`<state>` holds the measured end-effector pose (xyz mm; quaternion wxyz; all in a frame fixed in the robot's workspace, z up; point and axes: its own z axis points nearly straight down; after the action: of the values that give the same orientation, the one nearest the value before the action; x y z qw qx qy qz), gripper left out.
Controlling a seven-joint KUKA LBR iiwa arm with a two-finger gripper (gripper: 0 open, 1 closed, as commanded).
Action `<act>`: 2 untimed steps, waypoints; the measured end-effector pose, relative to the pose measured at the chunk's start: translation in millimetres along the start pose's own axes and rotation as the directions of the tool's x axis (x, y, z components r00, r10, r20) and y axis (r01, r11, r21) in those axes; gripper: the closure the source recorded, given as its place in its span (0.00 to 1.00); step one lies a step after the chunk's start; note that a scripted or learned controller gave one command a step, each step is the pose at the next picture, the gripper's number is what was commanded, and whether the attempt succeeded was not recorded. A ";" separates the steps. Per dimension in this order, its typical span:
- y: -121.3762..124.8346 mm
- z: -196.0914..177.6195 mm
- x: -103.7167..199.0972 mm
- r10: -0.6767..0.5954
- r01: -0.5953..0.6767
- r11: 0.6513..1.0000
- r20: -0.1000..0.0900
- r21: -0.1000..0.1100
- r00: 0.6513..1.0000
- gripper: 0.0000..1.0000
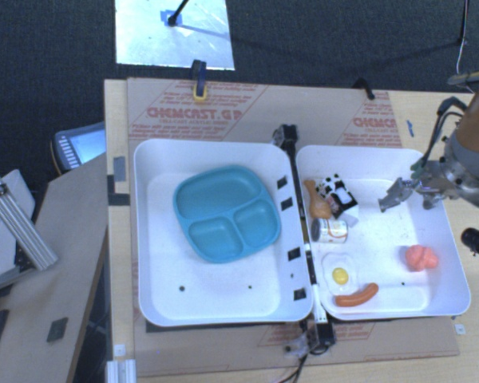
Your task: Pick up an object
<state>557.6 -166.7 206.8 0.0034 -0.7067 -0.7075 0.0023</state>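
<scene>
A: Where is the hand (pixel 413 193) right now?

B: Above the upper right part of the right bin (pixel 455 274), reaching in from the right. Its two fingers (pixel 393 195) are spread apart with nothing between them, so it is released and carrying nothing.

A: And the things it could pick up?

B: All in the right bin. A pink lumpy toy (pixel 420 257) lies near the right wall, below the hand and apart from it. An orange sausage (pixel 357 295) lies near the front wall, with a fried egg (pixel 339 274) just above it. A small tin can (pixel 330 230) lies on its side by the left wall. Above that sits a black-and-white toy (pixel 335 191), touching a tan piece that looks like a chicken drumstick (pixel 318 203).

A: What about the left bin (pixel 152 214)?

B: It holds a blue divided plate (pixel 226 212), tilted a little, with three compartments.

A: What do the bins stand on?

B: A cardboard sheet (pixel 247 106) with red lettering, lying on the tabletop (pixel 114 126). A yellow clamp (pixel 199 81) grips the sheet's far edge.
</scene>
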 end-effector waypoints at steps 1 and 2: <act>2.4 -4.8 0.2 -0.002 0.002 1.000 0.002 -0.009 1.000 0.00; -2.1 55.0 2.8 0.000 0.000 1.000 0.001 -0.005 1.000 0.00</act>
<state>555.1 -163.9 151.9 0.0014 -0.7066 -0.7076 0.0008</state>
